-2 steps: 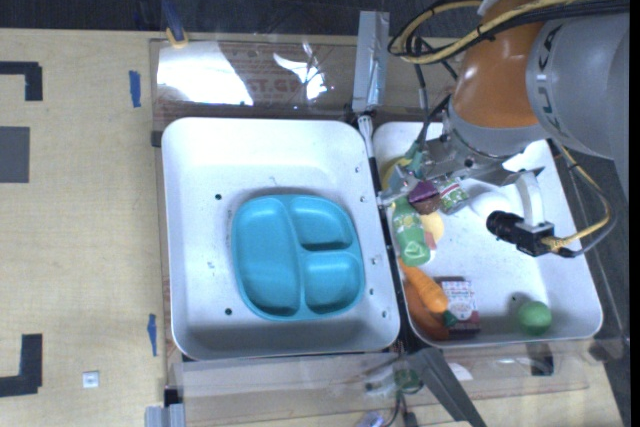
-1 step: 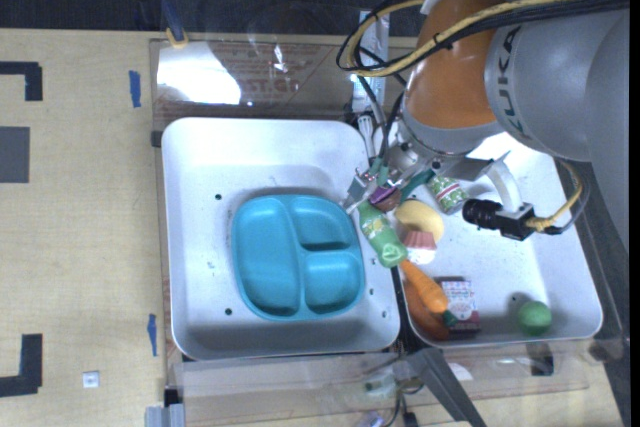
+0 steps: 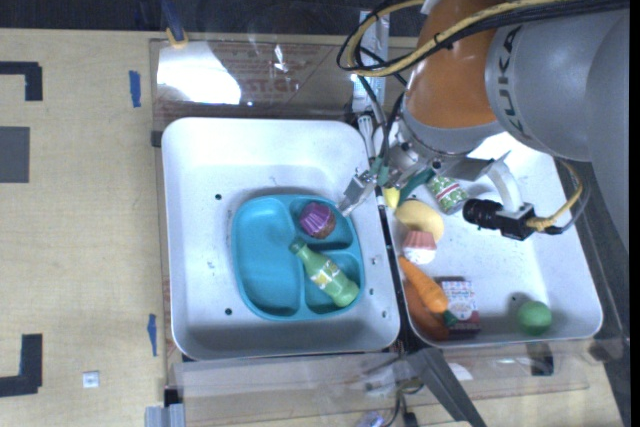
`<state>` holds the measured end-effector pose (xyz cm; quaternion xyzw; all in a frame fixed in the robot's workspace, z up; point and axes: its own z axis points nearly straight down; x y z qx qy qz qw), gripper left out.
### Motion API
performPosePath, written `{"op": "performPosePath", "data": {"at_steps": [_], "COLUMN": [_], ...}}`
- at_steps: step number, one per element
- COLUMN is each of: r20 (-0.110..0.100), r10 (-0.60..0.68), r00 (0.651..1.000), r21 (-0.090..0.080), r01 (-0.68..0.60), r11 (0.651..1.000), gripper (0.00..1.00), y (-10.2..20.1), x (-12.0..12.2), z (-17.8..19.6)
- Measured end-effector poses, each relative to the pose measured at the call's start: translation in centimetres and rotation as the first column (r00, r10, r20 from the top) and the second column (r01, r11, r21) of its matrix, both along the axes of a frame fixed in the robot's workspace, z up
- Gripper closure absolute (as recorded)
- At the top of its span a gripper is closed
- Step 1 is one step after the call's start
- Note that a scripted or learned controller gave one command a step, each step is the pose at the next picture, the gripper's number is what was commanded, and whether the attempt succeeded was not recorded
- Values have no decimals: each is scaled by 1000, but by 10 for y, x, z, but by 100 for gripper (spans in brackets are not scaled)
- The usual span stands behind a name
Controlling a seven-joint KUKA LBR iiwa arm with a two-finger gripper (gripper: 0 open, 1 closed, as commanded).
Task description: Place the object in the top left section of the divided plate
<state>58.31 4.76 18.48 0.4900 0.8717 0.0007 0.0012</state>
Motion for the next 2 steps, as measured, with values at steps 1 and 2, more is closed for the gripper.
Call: {"op": "performPosePath", "data": {"at_steps": [1, 2], "r20": [0, 6], "r10": [0, 14], "r00": [1000, 1000], "r21": [0, -1], "r01": [0, -14], "r11": [1000, 1000], "gripper": [0, 0], "y": [0, -40], "x": [0, -4], "z": [0, 91]}}
